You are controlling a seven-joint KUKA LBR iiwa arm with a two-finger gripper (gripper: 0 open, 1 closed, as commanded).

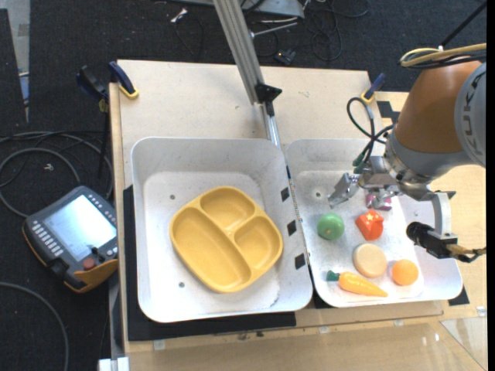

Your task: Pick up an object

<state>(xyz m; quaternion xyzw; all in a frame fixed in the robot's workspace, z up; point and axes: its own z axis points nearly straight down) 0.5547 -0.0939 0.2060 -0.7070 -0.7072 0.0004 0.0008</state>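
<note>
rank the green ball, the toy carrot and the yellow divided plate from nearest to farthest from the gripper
From the gripper:
1. Green ball, right bin, just below it.
2. Toy carrot, right bin's near edge.
3. Yellow divided plate, left bin.

— What does the arm (pixel 445 122) look like?
— A rounded grey body with a broad orange band (pixel 433 110) above the fingers.
— Any cables?
— Black cables (pixel 363 126) loop beside the wrist, a yellow cable (pixel 433 51) runs over the top, and the gripper (pixel 357 189) is bare silvery metal.
</note>
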